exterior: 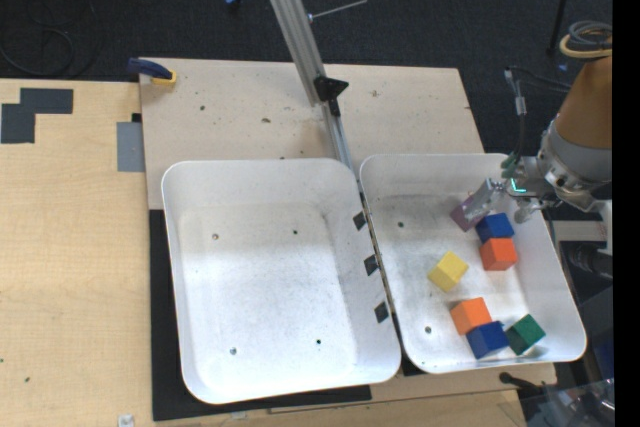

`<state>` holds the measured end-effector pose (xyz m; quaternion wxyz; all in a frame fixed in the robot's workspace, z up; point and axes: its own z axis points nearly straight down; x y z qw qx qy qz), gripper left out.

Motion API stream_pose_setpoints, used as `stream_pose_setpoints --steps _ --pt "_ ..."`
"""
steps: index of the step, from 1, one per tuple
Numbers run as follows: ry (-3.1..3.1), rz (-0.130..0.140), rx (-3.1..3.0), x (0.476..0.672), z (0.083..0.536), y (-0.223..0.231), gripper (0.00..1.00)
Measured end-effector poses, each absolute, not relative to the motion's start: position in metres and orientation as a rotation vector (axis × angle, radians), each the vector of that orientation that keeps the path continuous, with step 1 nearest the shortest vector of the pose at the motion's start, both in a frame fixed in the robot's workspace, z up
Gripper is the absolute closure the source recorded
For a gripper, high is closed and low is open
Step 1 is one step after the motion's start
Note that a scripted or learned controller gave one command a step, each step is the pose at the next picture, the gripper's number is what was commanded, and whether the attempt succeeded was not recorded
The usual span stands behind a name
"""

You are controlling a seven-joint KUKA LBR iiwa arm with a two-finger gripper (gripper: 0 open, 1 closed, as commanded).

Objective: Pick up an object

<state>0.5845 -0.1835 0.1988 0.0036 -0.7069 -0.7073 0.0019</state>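
Observation:
The right bin [420, 177] holds several blocks. A purple block [465, 213] lies near its upper middle, with a blue block [495, 226] and a red block [498, 254] just right of it. Below them are a yellow block [448, 271], an orange block [470, 314], a second blue block [486, 339] and a green block [524, 333]. My gripper [497, 194] reaches in from the right and hangs low over the bin, right beside the purple block and above the blue one. Whether it touches the purple block cannot be made out.
The left bin [200, 185] sits beside the right one, with black clips [368, 263] along the shared rim. A slanted aluminium post [298, 25] rises behind the bins. The arm's orange band [590, 105] stands over the right bin's far right edge.

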Motion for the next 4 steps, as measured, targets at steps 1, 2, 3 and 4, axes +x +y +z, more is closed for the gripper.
stream_pose_setpoints --steps 1,2,3,4 --pt "-2.221 0.002 -2.218 0.586 0.201 -0.184 0.0" --pt "-2.217 0.007 -2.215 0.586 0.137 -0.179 0.0" --pt "-2.233 -0.017 -2.225 0.592 0.115 -0.178 0.0" --pt "-2.226 -0.015 -2.224 0.59 0.122 -0.177 1.0"
